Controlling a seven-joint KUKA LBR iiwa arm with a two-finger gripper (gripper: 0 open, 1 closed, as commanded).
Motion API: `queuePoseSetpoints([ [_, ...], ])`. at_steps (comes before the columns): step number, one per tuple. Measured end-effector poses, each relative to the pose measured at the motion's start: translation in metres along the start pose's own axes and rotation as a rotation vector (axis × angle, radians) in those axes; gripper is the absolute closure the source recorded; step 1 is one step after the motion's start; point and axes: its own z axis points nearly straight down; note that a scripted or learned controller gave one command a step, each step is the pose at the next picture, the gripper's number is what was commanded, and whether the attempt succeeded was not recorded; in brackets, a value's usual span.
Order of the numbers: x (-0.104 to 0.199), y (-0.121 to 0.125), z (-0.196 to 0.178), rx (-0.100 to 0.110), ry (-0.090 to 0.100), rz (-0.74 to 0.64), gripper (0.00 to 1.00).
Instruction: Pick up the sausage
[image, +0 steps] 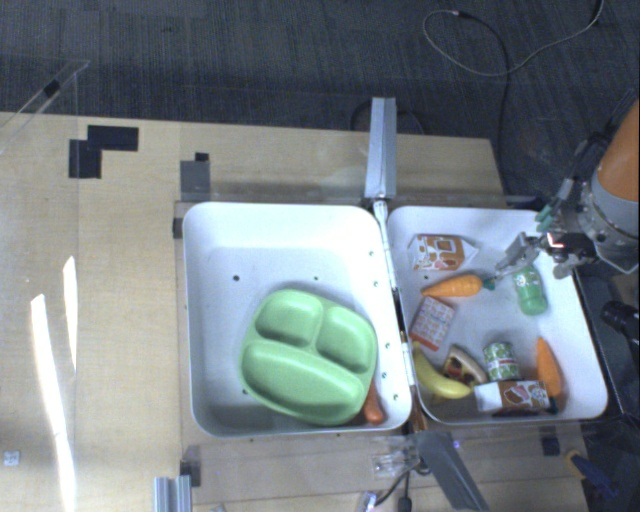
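A small reddish-brown sausage lies in the left bin at its front right corner, partly tucked under the edge of a green divided plate. My gripper hangs far from it, over the back right part of the right bin. Its two fingers stand apart with nothing between them, just above a small green bottle.
The right bin holds a small carton, a carrot, a printed packet, a banana, a green can, an orange oblong piece and a brown-and-white box. A metal divider post stands between the bins.
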Motion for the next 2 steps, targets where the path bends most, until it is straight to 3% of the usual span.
queuePoseSetpoints([
  [1, 0.052, 0.003, 0.134, 0.0, 0.001, -0.195, 0.0],
  [2, 0.013, -0.031, 0.166, -0.019, -0.001, -0.209, 0.0],
])
